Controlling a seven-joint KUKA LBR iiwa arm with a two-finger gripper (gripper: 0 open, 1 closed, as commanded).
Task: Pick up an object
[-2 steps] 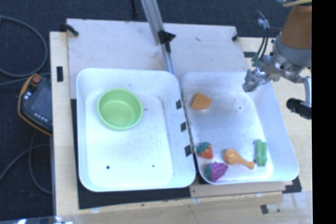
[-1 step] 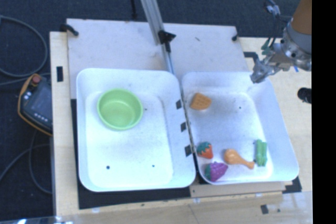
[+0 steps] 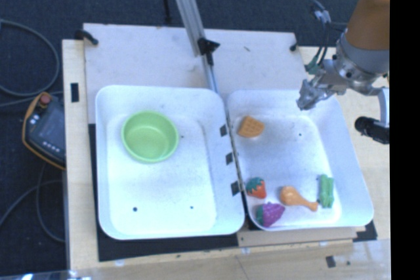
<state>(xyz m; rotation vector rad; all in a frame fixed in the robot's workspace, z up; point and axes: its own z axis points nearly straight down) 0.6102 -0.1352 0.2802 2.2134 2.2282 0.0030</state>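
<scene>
We are looking at the right bin [image 3: 341, 141], where the pickable things are lying: an orange pastry-like piece [image 3: 250, 127] near the bin's far left corner, and along its near edge a strawberry [image 3: 256, 188], a bunch of purple grapes [image 3: 270, 212], an orange drumstick [image 3: 296, 197] and a green piece [image 3: 325, 191]. The four near-edge things are sitting close together, the strawberry hugging the bin's left wall. The gripper [image 3: 307, 100] is hanging over the bin's far edge, well apart from all of them; we cannot tell whether it is parted or closed, and nothing is showing between its tips. The left bin [image 3: 111, 141], beside the right bin, is holding a green bowl [image 3: 150, 136]. We are judging the main risks to be a descent onto bare floor, a finger catching the wall beside the strawberry, or a closing grip nudging a neighbour in the crowded near-edge cluster.
</scene>
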